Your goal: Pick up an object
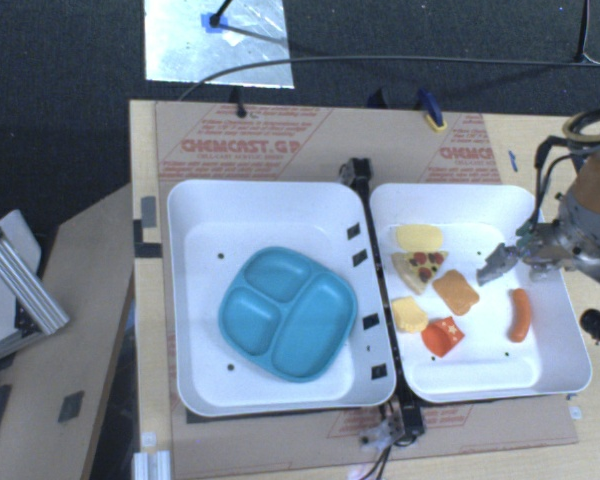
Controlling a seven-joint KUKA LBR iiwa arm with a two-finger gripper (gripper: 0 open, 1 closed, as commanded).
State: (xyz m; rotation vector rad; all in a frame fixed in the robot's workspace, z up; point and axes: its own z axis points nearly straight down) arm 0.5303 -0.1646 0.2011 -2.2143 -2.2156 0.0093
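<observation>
In the left white bin [195,298], well away from the fingers, a blue three-compartment plastic plate [288,313] lies flat; in the right white bin [555,368], the toy food is clustered on the fingers' far side: a pale yellow oval piece [419,236], a pizza-slice wedge dotted red [421,267], a yellow block [410,315], a red chunk [442,336] and a tan bread-like piece [456,292] just beside the grey two-finger gripper [498,264]. An orange-red sausage [520,314] lies below the fingers, apart from them. Whether the fingers are spread or closed cannot be told at this slant, and nothing shows between them. A good grasp likely means centring over one isolated piece, the sausage or bread piece, straddling its narrow width before descending.
</observation>
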